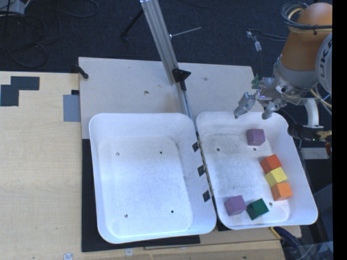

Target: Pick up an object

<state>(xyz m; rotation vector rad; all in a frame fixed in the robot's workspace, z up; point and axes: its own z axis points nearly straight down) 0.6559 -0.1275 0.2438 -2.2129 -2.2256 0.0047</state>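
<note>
My gripper [254, 107], fingers spread and holding nothing, hangs over the right bin [303, 210]; nearest purple cube [255, 137] sits at six o'clock (just beside).

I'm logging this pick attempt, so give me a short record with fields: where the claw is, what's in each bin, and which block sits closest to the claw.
claw: above the far edge of the right bin, holding nothing
right bin contents: purple block, red-orange block, yellow block, orange block, second purple block, green block
left bin: white, no blocks in it
closest to claw: the purple block at the far end
</note>
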